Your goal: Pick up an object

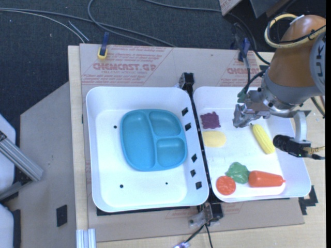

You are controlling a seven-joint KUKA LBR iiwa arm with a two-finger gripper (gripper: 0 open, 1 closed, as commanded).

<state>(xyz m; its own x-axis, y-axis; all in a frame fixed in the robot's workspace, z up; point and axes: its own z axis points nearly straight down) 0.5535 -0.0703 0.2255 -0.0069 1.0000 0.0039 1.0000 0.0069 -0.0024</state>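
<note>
1. Two white bins sit side by side on the bench. The left bin has a blue tray lying flat in its middle. The tray has three little sections, and all the toy food is in the other bin.

2. The right bin has the toy food spread out. There is a purple piece near the top, a pale yellow piece just below it, a corn cob to the side, and a red tomato, a green leafy piece and an orange carrot along the bottom. The green piece touches the tomato and the carrot. The others lie apart, which I think leaves room to grab one alone.

3. The gripper hangs over the top part of the right bin, between the purple piece and the top end of the corn cob. It is near both. Nothing is between its fingers that I can see — I cannot tell if they are spread or closed, because the metal is dark and bunched up from this high view.

4. I cannot tell how high the gripper is above the bin floor. It could be down low or up in the air.

5. The big arm comes in from the right and is cut off at the edge. It also covers the top right corner of the right bin.

6. The job has not been done yet — no toy is picked up. The corn cob or the purple piece looks like the closest thing to grab.
</note>
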